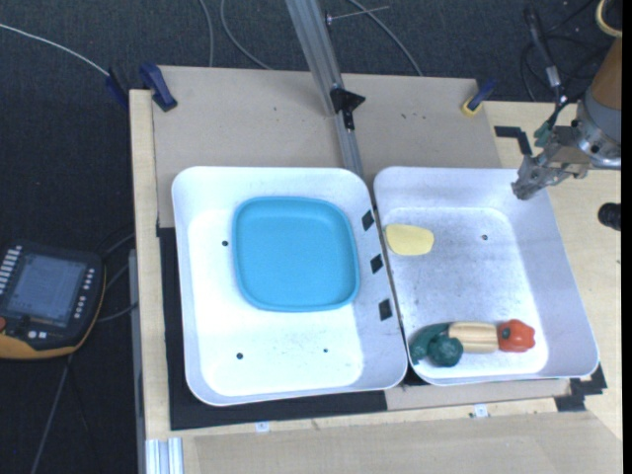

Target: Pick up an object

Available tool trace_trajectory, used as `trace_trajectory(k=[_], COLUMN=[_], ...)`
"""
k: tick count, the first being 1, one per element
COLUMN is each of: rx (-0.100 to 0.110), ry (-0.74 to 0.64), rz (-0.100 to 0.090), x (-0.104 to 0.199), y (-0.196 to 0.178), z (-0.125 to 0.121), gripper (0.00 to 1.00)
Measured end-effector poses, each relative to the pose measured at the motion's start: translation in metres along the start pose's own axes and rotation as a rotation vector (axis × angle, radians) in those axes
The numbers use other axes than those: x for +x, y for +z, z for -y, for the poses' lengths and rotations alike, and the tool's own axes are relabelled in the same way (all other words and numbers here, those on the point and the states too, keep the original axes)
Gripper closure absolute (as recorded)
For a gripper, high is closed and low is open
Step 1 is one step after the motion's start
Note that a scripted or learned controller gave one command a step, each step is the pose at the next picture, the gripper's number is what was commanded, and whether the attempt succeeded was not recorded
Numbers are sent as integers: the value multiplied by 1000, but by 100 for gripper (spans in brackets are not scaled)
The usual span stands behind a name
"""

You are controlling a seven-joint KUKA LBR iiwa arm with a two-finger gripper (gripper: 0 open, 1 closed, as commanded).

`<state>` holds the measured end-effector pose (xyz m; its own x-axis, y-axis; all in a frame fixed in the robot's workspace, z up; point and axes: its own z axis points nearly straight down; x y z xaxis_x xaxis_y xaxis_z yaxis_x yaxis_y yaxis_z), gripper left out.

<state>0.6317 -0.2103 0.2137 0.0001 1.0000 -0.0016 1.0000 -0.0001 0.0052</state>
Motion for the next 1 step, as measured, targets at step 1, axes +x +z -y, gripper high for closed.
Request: trace_trajectory(k=[1], rx=[0], ry=[-1], rz=[0], x=[3], y=[-43], z=[-2], gripper=[100])
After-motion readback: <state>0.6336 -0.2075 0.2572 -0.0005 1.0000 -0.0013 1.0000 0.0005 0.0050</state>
